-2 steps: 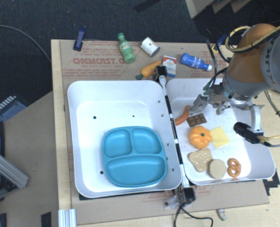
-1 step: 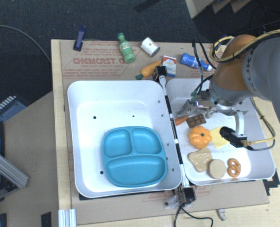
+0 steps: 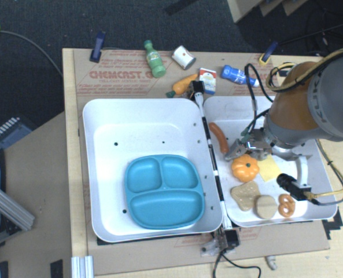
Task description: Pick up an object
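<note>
We judge the approach step: gripper [image 3: 244, 148] low in the right bin [image 3: 232, 106]; finger state we cannot tell. Orange pumpkin [image 3: 244, 167] sits just below it, sausage [image 3: 218, 136] beside. Next: descend, close.

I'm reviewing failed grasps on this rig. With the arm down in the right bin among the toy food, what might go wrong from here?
1. The gripper sits low between the hot dog and the orange pumpkin; it may nudge either aside rather than grasp.
2. The items lie crowded: the bread slice, cheese and pretzel sit close, so two could catch together.
3. The wrist's cable hangs over the right bin and might snag.
</note>
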Controlling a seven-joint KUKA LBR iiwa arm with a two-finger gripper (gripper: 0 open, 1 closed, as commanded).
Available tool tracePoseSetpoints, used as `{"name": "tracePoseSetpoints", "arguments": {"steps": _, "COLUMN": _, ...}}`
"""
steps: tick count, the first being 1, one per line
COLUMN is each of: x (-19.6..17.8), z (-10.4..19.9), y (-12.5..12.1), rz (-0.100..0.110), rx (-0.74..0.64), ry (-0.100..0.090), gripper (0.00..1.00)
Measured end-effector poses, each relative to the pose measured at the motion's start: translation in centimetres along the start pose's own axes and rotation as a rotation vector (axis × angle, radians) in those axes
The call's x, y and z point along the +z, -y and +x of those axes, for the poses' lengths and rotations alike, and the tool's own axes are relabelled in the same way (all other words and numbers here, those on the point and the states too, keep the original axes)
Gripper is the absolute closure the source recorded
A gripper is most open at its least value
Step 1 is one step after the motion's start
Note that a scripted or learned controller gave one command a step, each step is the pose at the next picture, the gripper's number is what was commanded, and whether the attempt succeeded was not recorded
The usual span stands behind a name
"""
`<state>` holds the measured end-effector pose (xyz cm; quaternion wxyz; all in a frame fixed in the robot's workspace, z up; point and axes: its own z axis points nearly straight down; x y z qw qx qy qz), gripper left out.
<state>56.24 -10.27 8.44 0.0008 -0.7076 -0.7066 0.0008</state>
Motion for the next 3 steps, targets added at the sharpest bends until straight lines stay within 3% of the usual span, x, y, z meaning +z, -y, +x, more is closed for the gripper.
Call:
{"name": "tracePoseSetpoints", "arguments": {"steps": 1, "x": 0.0, "z": 0.6, "y": 3.7, "rz": 0.000, "rx": -0.001, "ry": -0.001, "gripper": 0.00}}
{"name": "tracePoseSetpoints", "arguments": {"steps": 2, "x": -0.9, "z": 0.7, "y": 3.7, "rz": -0.002, "rx": 0.000, "ry": -0.001, "gripper": 1.00}}
{"name": "tracePoseSetpoints", "arguments": {"steps": 3, "x": -10.0, "z": 6.4, "y": 6.6, "rz": -0.003, "rx": -0.002, "ry": 0.000, "gripper": 1.00}}
